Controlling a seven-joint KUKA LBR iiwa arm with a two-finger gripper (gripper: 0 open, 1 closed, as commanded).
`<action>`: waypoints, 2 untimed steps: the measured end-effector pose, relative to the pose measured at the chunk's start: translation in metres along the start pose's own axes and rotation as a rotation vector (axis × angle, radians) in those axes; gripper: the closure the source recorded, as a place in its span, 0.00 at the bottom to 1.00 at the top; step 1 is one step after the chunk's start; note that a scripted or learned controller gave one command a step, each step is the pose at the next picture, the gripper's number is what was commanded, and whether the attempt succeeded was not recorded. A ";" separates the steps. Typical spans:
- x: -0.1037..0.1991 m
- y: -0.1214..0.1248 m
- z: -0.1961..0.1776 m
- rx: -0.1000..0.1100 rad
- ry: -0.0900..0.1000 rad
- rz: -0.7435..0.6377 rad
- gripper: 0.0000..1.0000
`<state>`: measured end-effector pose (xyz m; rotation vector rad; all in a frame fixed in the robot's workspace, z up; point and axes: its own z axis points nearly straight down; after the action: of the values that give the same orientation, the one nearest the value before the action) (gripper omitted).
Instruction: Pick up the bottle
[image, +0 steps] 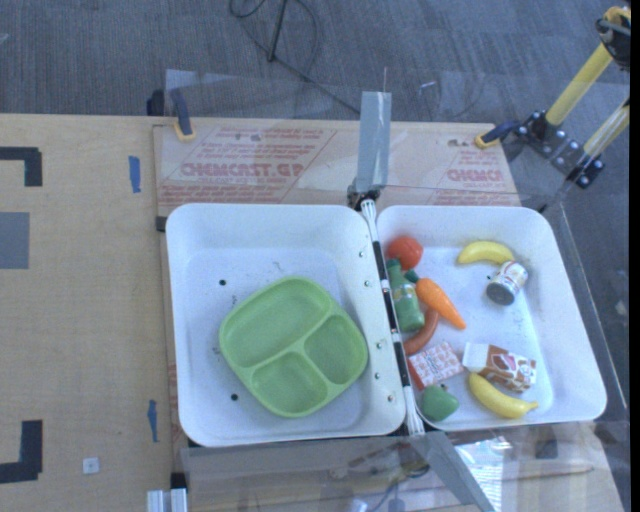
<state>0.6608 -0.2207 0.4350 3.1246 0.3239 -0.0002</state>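
The bottle (405, 300) is green with a label and lies on its side in the right bin (560, 300), along that bin's left wall. A red tomato (404, 250) touches its far end. An orange carrot (440, 303) lies against its right side, and a reddish sausage-like piece (424, 332) curves under its near end.
The right bin also holds two bananas (485, 252) (500, 397), a small can (507, 282), a carton (503, 366), a red packet (434, 363) and a green pepper (438, 402). A green divided plate (293, 347) sits in the left bin (200, 250). A yellow stand (575, 90) is at the far right.
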 end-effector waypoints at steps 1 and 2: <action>-0.001 0.000 0.000 0.001 -0.001 0.000 1.00; 0.002 0.000 0.000 -0.001 0.000 0.000 1.00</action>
<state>0.6628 -0.2205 0.4352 3.1239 0.3244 0.0007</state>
